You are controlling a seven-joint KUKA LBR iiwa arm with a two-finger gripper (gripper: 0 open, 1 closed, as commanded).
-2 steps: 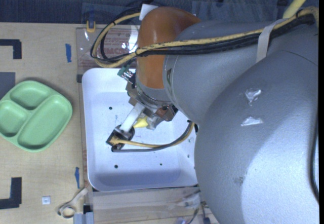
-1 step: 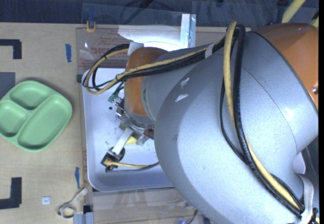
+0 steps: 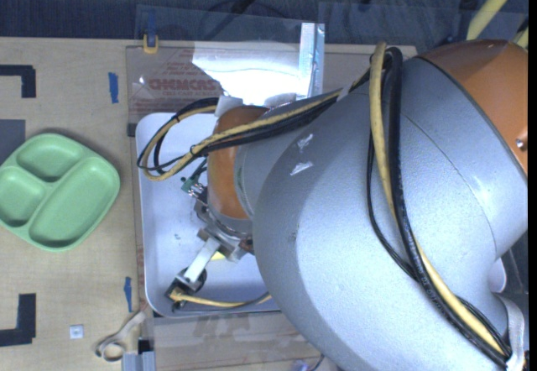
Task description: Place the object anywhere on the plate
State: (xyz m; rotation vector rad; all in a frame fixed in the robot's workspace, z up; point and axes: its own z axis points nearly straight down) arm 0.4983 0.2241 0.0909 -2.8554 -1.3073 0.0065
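Note:
The green plate (image 3: 57, 190), divided into three compartments, lies on the wooden bench at the left, outside the bins. My gripper (image 3: 216, 237) hangs low inside the white bin (image 3: 159, 218), below the orange wrist band, well to the right of the plate. The wrist and the big grey arm cover most of the bin. A small yellow patch (image 3: 225, 255) shows right under the gripper; I cannot tell what it is or whether it is held.
A clear plastic wall (image 3: 243, 67) stands behind the bin. The grey arm (image 3: 394, 218) hides the right half of the bench. Bare wooden bench (image 3: 75, 294) with black and blue tape marks surrounds the plate.

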